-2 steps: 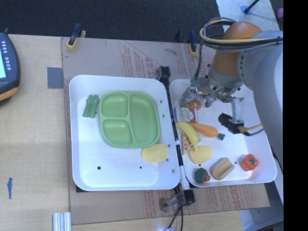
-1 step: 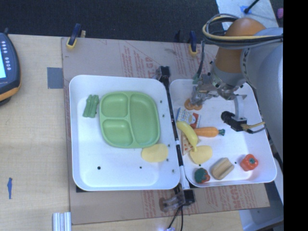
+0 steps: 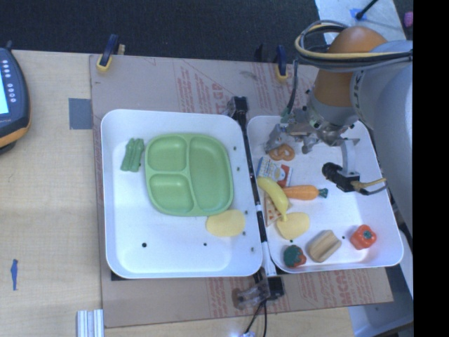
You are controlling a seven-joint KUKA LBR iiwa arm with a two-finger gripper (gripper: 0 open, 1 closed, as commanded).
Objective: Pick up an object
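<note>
My gripper hangs over the far left part of the right bin, under the grey arm with its orange band. Just below it and to its left lies a brown pretzel; I cannot tell whether they touch. Nearer the front of that bin are a small printed packet, a yellow banana, an orange carrot, a pale yellow slice, a bread roll, a red tomato and a red-and-green strawberry.
The left bin holds a green divided plate, a dark green bean pod by its left wall and a pale yellow piece by the plate's front right corner. A handheld pendant lies at the bench's far left.
</note>
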